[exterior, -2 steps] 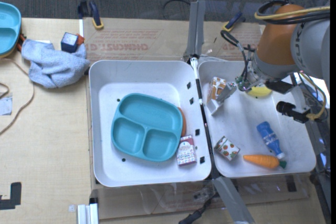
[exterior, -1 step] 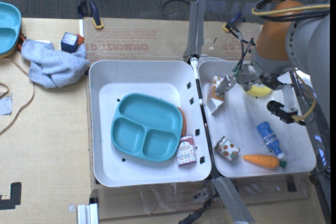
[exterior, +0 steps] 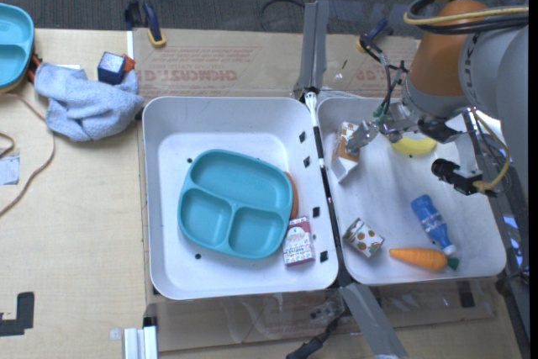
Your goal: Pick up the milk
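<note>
A: Milk first. Where is it?

B: I take the white-and-orange milk carton (exterior: 345,150) for it. It lies tipped at the far left corner of the right bin (exterior: 395,193), close against the dividing wall.

A: And the pincer?

B: The pincer (exterior: 368,133) is just beside the carton's right upper edge, perhaps touching. Whether it is released or clenched I cannot tell; cables and glare blur it. Nothing shows the carton gripped.

A: Progress, then?

B: By my reading, the approach is made. The grasp and the lift are left. The carton rests on the bin floor.

A: What's nearby?

B: A yellow fruit (exterior: 414,145) just right of the pincer, under the arm (exterior: 445,55). Nearer: a blue bottle (exterior: 431,223), a carrot (exterior: 419,258) and a small printed carton (exterior: 363,238), all well apart from the milk.

A: Left bin?

B: The left bin (exterior: 168,181) holds a teal plate (exterior: 235,202) with a pink carton (exterior: 298,242) at its near right corner. A grey cloth (exterior: 88,101) sits on the counter (exterior: 76,223).

A: Obstacles?

B: Likely the bin wall, which crowds the carton's left side.
</note>
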`<state>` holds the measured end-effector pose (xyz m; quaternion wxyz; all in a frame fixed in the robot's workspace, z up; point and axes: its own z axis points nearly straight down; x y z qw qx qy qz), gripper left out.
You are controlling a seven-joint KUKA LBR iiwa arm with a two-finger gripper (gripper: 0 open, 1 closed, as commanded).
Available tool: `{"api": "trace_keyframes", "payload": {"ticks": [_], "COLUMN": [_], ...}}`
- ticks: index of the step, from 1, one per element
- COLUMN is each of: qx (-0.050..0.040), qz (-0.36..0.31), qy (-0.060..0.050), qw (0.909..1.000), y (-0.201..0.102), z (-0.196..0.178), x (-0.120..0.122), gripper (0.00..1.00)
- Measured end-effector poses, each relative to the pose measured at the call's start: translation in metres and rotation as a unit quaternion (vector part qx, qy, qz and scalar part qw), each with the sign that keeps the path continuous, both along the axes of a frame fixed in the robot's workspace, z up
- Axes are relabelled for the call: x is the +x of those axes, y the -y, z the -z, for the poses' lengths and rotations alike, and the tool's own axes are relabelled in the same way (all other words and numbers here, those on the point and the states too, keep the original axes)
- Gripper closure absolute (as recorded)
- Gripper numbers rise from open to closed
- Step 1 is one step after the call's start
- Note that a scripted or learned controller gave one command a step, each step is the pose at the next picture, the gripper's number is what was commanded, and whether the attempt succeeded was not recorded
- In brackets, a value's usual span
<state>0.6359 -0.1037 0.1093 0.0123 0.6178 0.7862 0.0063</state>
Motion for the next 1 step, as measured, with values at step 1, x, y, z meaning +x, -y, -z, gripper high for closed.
{"api": "trace_keyframes", "payload": {"ticks": [1], "qx": [-0.0040], "qz": [-0.105], "qy": [-0.002], "qw": [0.9944], "y": [0.0005], "z": [0.0000], "x": [0.0175], "gripper": [0.00]}}
